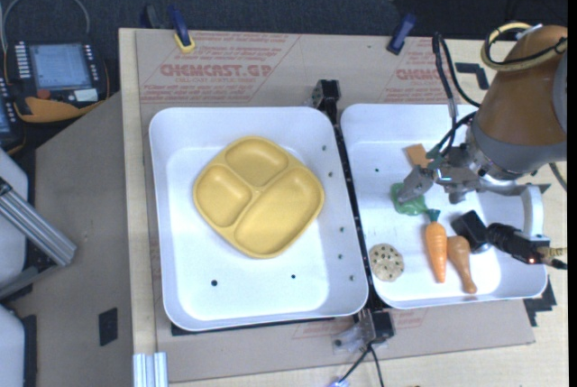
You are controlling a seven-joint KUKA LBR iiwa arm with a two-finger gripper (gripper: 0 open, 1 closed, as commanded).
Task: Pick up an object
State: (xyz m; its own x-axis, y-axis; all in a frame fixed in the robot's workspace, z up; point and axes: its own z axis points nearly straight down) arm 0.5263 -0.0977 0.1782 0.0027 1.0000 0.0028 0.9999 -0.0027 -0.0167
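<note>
Over the right bin (505,286), the gripper (425,184) hangs low above a green item (410,201), fingers slightly apart, with nothing visibly clamped between them. Just near of it lie a toy carrot (435,252) and a tan drumstick-shaped piece (462,262), side by side and almost touching; a round cookie (387,261) sits at the near-left corner. An orange-brown bit (416,155) lies farther back. Left bin (171,223) carries a yellow divided plate (259,196).

Judgement: carrot looks light, rigid, smooth plastic, likely slippery. Grip across its thick upper middle.
</note>
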